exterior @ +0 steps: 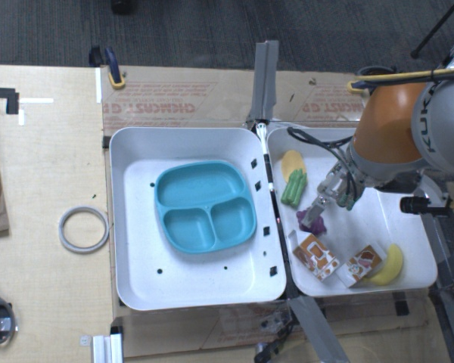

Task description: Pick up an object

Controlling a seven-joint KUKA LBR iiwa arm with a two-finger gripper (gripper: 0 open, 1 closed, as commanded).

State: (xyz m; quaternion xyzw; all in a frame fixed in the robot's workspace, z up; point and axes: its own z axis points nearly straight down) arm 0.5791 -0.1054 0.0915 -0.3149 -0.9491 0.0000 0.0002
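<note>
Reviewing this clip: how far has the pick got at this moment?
Done: the arm has reached into the right bin, with the gripper low over the purple object. In hand: nothing visibly held; the purple object lies on the bin floor at the fingertips, and the view does not settle whether the grip has closed. Left: grasp and lift. The green object, cartons and banana lie untouched.

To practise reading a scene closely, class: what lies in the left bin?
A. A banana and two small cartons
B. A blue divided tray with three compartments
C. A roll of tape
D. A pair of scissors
B: the blue divided tray lies alone in the left bin, while the banana and cartons sit in the right bin and the tape roll rests on the bench.
</note>
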